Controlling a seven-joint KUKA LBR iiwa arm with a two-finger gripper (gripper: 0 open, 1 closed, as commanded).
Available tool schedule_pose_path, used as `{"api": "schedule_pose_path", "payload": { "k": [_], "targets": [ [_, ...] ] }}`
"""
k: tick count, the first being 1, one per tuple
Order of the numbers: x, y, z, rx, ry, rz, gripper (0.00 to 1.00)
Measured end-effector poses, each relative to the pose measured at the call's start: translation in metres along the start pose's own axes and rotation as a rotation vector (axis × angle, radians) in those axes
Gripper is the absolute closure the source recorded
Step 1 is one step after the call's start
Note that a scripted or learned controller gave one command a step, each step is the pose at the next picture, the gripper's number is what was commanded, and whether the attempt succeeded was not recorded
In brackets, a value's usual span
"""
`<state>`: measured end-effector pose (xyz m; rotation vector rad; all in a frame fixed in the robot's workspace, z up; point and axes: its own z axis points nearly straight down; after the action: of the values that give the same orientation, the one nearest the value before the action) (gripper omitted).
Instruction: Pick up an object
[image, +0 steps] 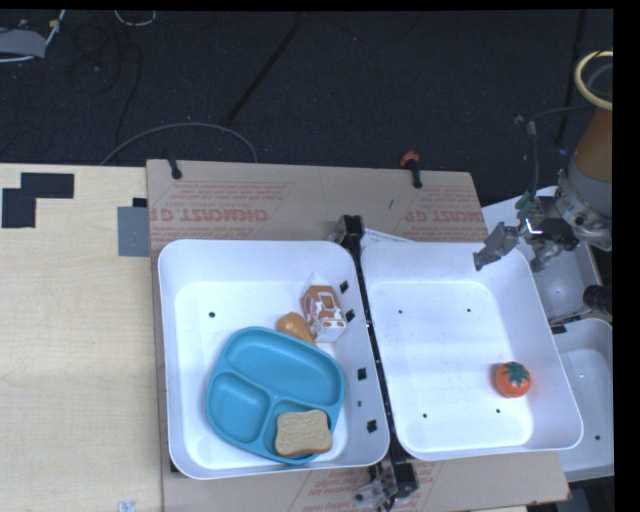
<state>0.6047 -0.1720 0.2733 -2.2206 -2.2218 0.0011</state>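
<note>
My gripper (519, 249) hovers over the back right corner of the right bin (450, 440), its fingers spread open with nothing between them. An orange tomato-like toy (511, 379) with a green top lies near that bin's right wall, well in front of the gripper. In the left bin (185, 300) a blue divided plate (262, 388) carries a slice of toast (303, 432) at its front edge. Behind the plate sit a small orange piece (293, 326) and a white and brown toy (322, 308), close to the divider between the bins.
A black clamp strip (362, 340) runs between the two bins. Cardboard (300, 200) lies under and behind them. Pale wooden bench top (70, 350) spreads to the left. White equipment (590, 370) stands just right of the right bin.
</note>
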Motion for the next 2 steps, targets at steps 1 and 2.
{"api": "schedule_pose_path", "payload": {
  "k": [1,2],
  "targets": [
    [-0.003,0.005,0.046,0.006,0.001,0.0,0.0],
    [0.006,0.004,0.096,0.006,0.002,0.0,0.0]
  ]
}}
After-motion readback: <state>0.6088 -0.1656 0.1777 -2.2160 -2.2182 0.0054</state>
